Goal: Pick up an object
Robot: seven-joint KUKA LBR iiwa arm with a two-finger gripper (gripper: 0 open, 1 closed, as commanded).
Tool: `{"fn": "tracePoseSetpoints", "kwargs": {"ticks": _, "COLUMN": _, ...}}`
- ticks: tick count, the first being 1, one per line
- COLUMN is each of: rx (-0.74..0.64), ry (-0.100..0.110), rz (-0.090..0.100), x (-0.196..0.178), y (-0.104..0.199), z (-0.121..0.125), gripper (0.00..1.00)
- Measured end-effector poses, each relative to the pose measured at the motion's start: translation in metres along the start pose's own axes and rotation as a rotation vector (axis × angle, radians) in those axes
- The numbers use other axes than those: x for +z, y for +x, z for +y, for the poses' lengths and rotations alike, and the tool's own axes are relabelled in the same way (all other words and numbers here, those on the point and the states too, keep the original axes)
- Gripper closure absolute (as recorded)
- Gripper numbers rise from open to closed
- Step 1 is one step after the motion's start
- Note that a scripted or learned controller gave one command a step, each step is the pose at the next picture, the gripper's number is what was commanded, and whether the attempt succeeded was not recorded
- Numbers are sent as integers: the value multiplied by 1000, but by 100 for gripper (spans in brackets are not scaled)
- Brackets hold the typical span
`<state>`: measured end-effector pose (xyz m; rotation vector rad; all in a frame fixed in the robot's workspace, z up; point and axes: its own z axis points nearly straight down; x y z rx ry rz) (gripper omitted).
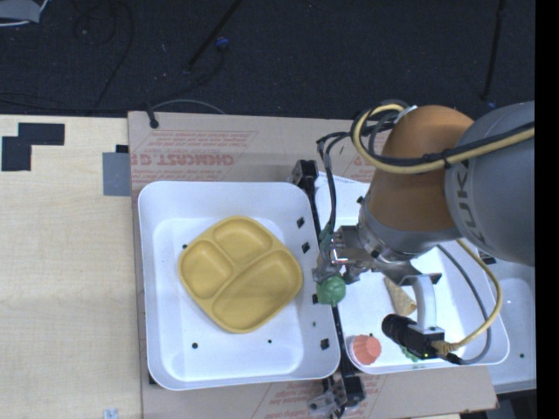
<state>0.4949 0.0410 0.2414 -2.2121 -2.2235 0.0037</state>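
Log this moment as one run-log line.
arm: over right bin | gripper: at green object by divider, grasp unclear | left bin: yellow divided plate | right bin: orange-pink object

yellow plate (pixel 240 273) | green ball (pixel 331 291) | white bins (pixel 162 234) | orange band (pixel 419 168)

The end effector (pixel 336 273) sits over the divider between the two white bins, with a small green object (pixel 331 291) just below it, touching or nearly so. Left of it, a yellow sectioned plate (pixel 240 273) lies in the left bin (pixel 166 234). Right and lower, a pink object (pixel 367 348) and a tan piece (pixel 402 300) lie in the right bin (pixel 489 352).
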Motion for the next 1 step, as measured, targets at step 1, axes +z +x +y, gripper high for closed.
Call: {"fn": "tracePoseSetpoints", "kwargs": {"ticks": 1, "rx": 0, "ry": 2, "rz": -1, "x": 15, "y": 51, "z": -1, "gripper": 100}}
